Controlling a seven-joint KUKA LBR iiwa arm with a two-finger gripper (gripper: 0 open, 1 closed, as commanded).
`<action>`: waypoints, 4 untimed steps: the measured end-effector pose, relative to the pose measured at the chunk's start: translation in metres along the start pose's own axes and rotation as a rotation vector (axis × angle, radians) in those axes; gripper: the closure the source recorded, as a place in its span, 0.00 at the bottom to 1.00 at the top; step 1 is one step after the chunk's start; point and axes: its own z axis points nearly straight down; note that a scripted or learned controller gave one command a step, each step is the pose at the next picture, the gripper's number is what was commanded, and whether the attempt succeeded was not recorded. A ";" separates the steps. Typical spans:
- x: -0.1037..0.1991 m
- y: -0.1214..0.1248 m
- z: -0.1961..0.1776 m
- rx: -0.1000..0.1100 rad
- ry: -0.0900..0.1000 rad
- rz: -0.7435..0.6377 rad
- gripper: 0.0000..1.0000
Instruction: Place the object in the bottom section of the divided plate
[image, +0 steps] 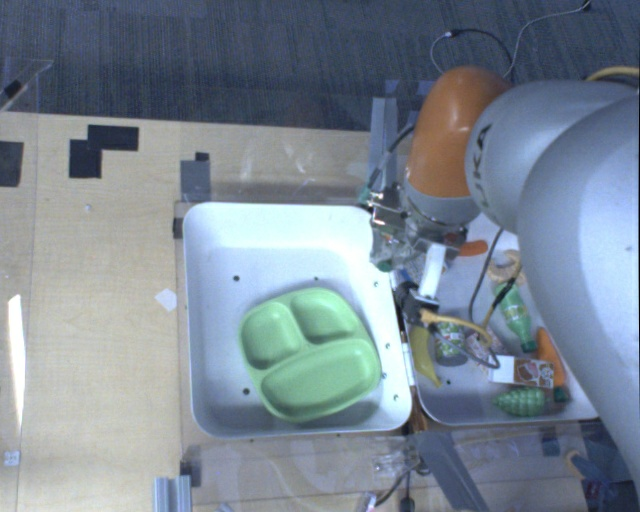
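Two white bins sat side by side on our bench; the green divided plate (310, 352) lay in the left bin (215, 300). Our gripper (415, 262) hung over the shared rim; its grasp we could not tell. The clutter (500, 350) lay rightward.

A robotics lab: a wooden bench (90, 330) with white bins (215, 290), metal brackets (196, 178), cables (480, 40).

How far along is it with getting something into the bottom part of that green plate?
Nothing looks done yet: the green plate in the left bin has nothing in its large bottom section. The gripper sits above the divide between the bins, near the banana and other items in the right bin; no object is visibly held. Picking and placing are both left.
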 end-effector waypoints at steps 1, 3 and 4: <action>0.021 -0.049 0.000 0.002 0.000 -0.141 1.00; 0.070 -0.123 -0.009 0.002 -0.001 -0.091 1.00; 0.069 -0.123 -0.009 0.002 -0.001 -0.089 0.00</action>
